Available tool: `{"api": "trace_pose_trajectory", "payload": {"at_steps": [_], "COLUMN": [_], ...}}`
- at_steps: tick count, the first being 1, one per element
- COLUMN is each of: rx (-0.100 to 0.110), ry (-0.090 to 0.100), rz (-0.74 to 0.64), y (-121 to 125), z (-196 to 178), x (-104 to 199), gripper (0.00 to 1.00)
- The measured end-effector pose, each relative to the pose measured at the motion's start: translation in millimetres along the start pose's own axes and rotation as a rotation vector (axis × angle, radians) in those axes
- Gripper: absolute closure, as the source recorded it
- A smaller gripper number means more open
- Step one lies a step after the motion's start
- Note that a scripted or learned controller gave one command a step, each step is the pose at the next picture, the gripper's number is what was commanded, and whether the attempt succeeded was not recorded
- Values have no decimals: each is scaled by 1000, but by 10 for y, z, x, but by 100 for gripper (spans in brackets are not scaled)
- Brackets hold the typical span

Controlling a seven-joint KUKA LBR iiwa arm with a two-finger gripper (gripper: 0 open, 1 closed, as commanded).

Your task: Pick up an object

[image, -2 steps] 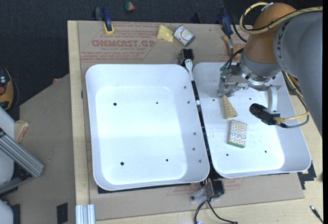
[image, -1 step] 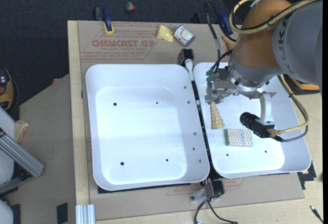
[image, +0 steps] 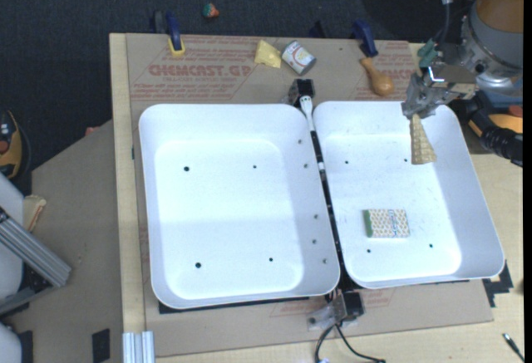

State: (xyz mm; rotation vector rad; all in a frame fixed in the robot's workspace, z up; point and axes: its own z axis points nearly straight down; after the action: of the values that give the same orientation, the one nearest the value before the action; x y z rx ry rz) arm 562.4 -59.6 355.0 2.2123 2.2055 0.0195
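Observation:
My gripper [image: 421, 106] hangs over the far right part of the right bin [image: 478, 195]. A tan, waffle-textured cone-shaped piece [image: 422, 144] hangs straight down from between its fingers, with its lower end above or near the bin floor. The fingers are shut on its top end. A small rectangular pad [image: 387, 223] with a dotted pattern and a green left edge lies flat on the right bin's floor, nearer the front and well apart from the gripper.
The left bin [image: 154, 187] stands beside the right one, with a black strip [image: 320, 179] between them. Behind the bins on the cardboard lie a yellow piece [image: 268, 54], a small box [image: 298, 57] and a brown wooden object [image: 378, 77]. Blue clamps [image: 174, 31] hold the board's far edge.

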Motion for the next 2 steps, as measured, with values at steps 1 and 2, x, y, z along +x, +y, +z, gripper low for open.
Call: {"api": "trace_pose_trajectory", "payload": {"at_steps": [1,2], "rx": [31,26], "ry": [6,4], "rz": [-7,0], "y": [-99,-174], "z": [780,1043], "x": [427,-20], "gripper": [100,100]}}
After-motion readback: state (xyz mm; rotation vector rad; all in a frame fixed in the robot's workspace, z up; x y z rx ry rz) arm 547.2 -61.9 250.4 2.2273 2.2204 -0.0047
